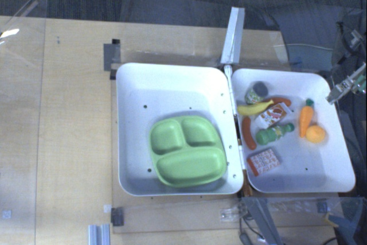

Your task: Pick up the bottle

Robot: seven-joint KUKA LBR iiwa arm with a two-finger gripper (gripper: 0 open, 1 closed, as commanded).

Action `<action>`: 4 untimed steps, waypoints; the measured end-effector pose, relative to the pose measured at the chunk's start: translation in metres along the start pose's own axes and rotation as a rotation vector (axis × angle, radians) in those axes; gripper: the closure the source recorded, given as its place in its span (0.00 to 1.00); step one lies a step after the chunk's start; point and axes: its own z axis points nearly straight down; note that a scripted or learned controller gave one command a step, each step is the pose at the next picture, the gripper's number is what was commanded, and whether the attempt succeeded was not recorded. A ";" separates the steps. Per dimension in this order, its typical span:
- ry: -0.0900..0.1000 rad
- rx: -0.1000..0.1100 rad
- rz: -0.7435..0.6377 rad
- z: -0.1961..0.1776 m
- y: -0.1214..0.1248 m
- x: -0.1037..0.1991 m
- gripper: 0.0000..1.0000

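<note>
The bottle [274, 133] is small and green and lies on its side near the middle of the right bin [338, 172], its cap end pointing right. My gripper [338, 90] hangs at the right bin's far right rim, well to the right of the bottle and farther back. It touches nothing, and most of the arm is cut off by the frame edge.
Around the bottle lie a banana [255, 107], a red sausage [248, 132], a red-and-white packet [273, 116], a grey-lidded jar [258, 90], a carrot [307, 115], an orange [315, 133] and a red box [264, 160]. The left bin [132, 94] holds a green divided plate [187, 150].
</note>
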 end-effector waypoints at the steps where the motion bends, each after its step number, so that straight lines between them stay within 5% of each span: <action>1: 0.000 -0.001 -0.290 -0.004 -0.001 0.000 1.00; 3: 0.000 -0.002 -0.808 -0.003 0.001 0.003 1.00; 4: -0.001 -0.003 -1.222 -0.001 0.002 -0.002 1.00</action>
